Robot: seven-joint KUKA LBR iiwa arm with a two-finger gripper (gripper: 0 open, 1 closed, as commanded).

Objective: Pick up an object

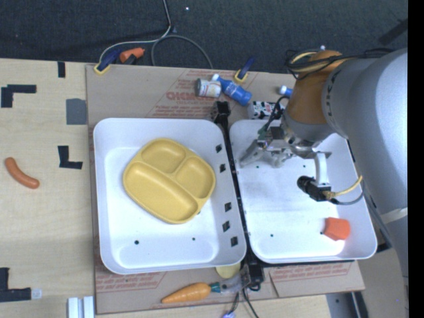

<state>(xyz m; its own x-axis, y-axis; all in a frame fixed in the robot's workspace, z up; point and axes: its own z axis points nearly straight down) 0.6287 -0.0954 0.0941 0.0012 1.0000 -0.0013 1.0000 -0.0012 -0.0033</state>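
Over the upper part of the right bin (pixel 361 247) hung the gripper (pixel 260 152), low above the white floor and close to the divider between the two bins. Its metal fingers (pixel 250 154) pointed toward the left bin (pixel 106 197), spread a little way apart, and nothing lay between them. The arm (pixel 371 105) came in from the right behind it, its orange band (pixel 306 101) just above the wrist.

An orange block (pixel 336 228) sat well apart from the gripper, down and to the right of it, near the right bin's lower right corner. To the gripper's left, across the divider, a yellow divided plate (pixel 169 179) lay flat in the left bin. Outside the bins, up and to the left of the gripper, a blue and white bottle (pixel 224 89) lay on the cardboard. Far below and left of the gripper, a toy carrot (pixel 187 293) lay beside the bins' front edge, and a toy sausage (pixel 22 173) lay far out on the wooden bench.
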